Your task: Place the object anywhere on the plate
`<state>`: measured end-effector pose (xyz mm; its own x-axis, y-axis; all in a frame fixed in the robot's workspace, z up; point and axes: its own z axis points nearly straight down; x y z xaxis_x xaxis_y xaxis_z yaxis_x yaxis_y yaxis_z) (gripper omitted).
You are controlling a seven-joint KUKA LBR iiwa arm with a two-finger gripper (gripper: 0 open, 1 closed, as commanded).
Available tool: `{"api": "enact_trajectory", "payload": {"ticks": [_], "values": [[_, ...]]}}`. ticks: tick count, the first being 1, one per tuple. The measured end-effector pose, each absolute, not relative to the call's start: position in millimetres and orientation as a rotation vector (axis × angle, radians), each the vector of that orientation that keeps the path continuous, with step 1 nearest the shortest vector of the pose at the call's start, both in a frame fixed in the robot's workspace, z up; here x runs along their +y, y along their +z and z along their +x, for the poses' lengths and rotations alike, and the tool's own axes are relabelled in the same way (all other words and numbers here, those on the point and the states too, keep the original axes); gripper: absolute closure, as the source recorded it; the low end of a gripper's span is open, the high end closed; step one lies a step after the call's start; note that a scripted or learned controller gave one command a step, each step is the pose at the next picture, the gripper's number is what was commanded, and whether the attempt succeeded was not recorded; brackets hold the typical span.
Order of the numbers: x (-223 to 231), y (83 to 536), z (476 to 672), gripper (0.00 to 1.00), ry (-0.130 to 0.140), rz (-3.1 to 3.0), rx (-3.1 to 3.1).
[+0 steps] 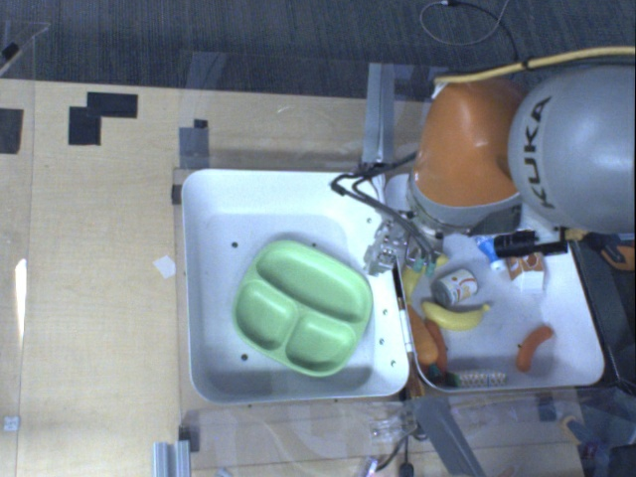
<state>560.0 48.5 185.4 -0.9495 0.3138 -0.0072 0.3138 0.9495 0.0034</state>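
Observation:
A green plate [303,306] with three compartments lies in the left white bin [214,266], with nothing on it. My gripper [394,250] hangs below the orange band of the arm [465,157], right over the wall between the two bins, just off the plate's upper right rim. Its lower end is small and partly lost against the clutter. A yellow banana [457,314] and a small grey can [457,286] lie in the right bin [581,366], just to the gripper's lower right.
The right bin also holds an orange carrot-like piece [429,341], a reddish sausage [535,344], a white and orange box [529,266] and a blue-capped item [494,247]. The arm's bulk covers that bin's upper part. A black cable [358,192] loops beside the gripper.

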Motion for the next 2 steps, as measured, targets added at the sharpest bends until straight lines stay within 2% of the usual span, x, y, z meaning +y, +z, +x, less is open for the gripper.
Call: {"api": "enact_trajectory", "payload": {"ticks": [1, 2], "values": [[130, 191, 550.6, 1.0, 0.006, 0.137, 3.131], [137, 212, 534.3, 1.0, 0.005, -0.288, 3.117]]}}
